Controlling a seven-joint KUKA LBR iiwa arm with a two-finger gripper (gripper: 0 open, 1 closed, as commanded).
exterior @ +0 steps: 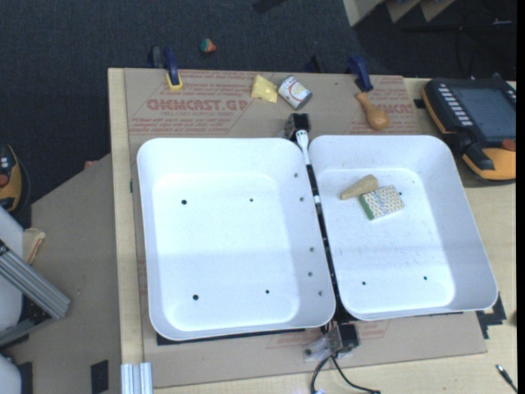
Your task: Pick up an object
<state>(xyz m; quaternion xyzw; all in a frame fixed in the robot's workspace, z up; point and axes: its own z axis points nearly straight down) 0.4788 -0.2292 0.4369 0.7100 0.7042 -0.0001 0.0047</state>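
Two objects, a tan wedge (pixel 359 189) touching a green-edged sponge (pixel 382 203), lie in the right bin (pixel 459 220) (upper middle).

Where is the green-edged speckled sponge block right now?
The green-edged speckled sponge block lies in the right white bin, upper middle, touching the tan wedge-shaped piece.

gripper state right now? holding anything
Gripper: not in view, so its state cannot be told; the tan piece and green sponge lie in the right bin.
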